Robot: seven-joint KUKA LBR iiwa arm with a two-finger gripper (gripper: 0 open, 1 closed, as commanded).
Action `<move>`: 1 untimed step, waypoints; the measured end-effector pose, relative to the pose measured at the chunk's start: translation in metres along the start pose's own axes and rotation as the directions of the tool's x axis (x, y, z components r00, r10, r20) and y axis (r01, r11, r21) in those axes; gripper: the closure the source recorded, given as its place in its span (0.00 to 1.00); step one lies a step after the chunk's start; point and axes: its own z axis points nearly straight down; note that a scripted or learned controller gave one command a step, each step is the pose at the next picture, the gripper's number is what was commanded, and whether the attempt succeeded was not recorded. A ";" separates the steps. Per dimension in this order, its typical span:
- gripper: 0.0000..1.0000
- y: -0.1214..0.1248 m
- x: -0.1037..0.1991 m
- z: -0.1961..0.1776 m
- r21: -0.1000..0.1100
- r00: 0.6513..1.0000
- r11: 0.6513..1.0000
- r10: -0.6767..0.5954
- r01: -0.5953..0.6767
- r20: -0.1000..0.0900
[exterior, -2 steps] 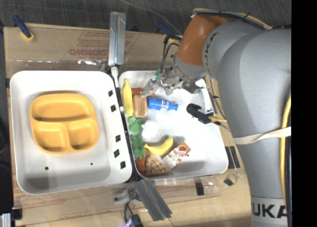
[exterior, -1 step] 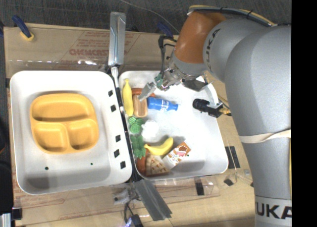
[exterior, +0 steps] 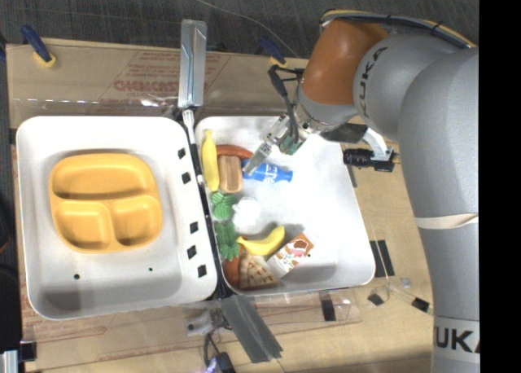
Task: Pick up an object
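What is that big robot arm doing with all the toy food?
The grey arm reaches in from the right, and its gripper hangs over the right bin, just above a small blue bottle. Toy food lies along that bin's left side, like a banana and a hot dog. The left bin holds a yellow tray. Nothing is picked up yet.

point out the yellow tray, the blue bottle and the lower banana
yellow tray (exterior: 104,200), camera view, on its middle divider
blue bottle (exterior: 269,173), camera view, on its body
lower banana (exterior: 262,242), camera view, mid-curve
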 end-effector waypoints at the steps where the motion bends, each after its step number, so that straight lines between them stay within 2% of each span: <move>1: 0.00 0.004 0.039 0.026 -0.001 0.952 0.952 0.306 -0.306 0.003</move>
